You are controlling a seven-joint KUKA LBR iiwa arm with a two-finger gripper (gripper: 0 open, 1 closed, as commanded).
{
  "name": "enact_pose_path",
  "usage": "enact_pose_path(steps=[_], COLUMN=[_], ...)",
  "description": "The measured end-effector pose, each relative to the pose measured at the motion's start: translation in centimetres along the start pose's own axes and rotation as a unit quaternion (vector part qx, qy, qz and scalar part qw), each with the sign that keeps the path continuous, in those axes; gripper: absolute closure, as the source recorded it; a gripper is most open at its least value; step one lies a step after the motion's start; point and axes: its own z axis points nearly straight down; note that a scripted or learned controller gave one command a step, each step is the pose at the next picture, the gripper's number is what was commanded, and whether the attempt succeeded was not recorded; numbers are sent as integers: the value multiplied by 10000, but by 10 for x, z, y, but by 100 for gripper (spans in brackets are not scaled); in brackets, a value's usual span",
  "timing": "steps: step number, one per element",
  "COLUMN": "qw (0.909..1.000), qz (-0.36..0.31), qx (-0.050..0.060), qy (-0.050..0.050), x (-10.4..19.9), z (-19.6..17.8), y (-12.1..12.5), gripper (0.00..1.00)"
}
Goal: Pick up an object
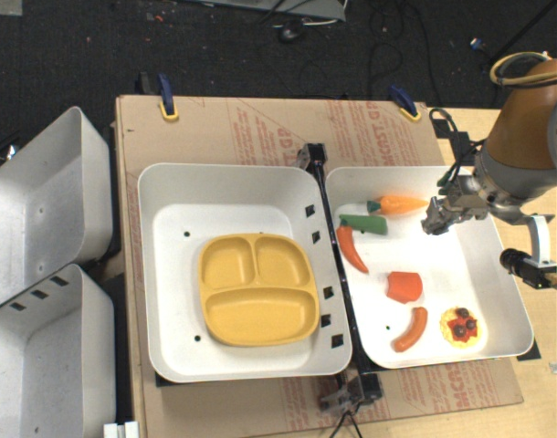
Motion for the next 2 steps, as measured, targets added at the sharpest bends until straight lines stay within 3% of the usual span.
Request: enact_pose_path(steps=[2], qw=[10000], qz=[-2], qx=[1], qy=[-3], x=[1], z=[-90], y=[6], gripper=[100])
